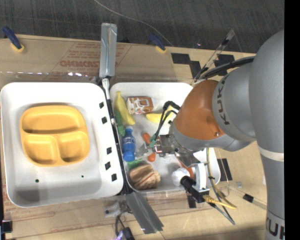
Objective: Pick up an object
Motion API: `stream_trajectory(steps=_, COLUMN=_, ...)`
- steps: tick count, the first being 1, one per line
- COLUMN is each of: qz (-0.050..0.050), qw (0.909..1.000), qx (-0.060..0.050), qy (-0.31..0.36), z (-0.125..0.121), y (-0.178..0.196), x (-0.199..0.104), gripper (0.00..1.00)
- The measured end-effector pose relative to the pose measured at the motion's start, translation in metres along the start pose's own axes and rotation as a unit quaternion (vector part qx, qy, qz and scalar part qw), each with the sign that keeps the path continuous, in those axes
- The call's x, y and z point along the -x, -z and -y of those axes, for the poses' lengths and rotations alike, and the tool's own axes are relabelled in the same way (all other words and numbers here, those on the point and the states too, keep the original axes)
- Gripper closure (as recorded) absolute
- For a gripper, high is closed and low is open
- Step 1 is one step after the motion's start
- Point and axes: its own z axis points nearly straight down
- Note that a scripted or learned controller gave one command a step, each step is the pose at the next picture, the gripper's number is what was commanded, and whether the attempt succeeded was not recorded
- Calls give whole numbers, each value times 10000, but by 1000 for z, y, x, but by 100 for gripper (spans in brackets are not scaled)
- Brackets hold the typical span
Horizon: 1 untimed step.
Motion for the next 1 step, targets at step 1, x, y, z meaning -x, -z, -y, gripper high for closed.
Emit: stream_trajectory(steps=1, qz=-2, qw=9808, qx=-3, qy=1950, z=-29, y=72, x=-20, gripper=0)
